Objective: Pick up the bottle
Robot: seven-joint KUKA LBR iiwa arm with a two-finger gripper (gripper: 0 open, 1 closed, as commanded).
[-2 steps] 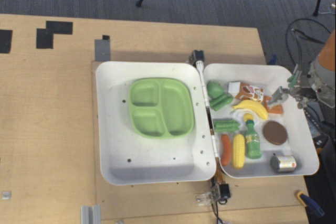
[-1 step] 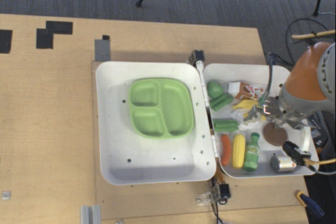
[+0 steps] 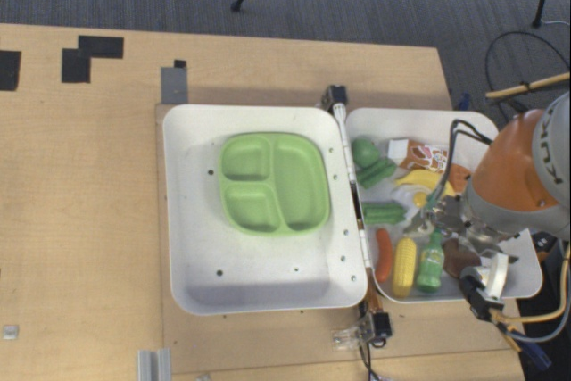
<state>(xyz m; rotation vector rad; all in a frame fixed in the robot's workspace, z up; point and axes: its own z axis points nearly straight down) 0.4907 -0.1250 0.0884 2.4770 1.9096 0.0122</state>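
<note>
Claw: finger spread impossible to tell, poised just above the neck of the small green plastic bottle, which lies directly below it beside a yellow corn cob, apparently aligned for descent.

**Crowded right bin, open left bin**

The bottle stood hemmed in: a corn cob lay touching its left, a carrot beyond that, and the arm loomed over its right. In the left bin, a green tray took the middle, with bare floor around it.
</note>
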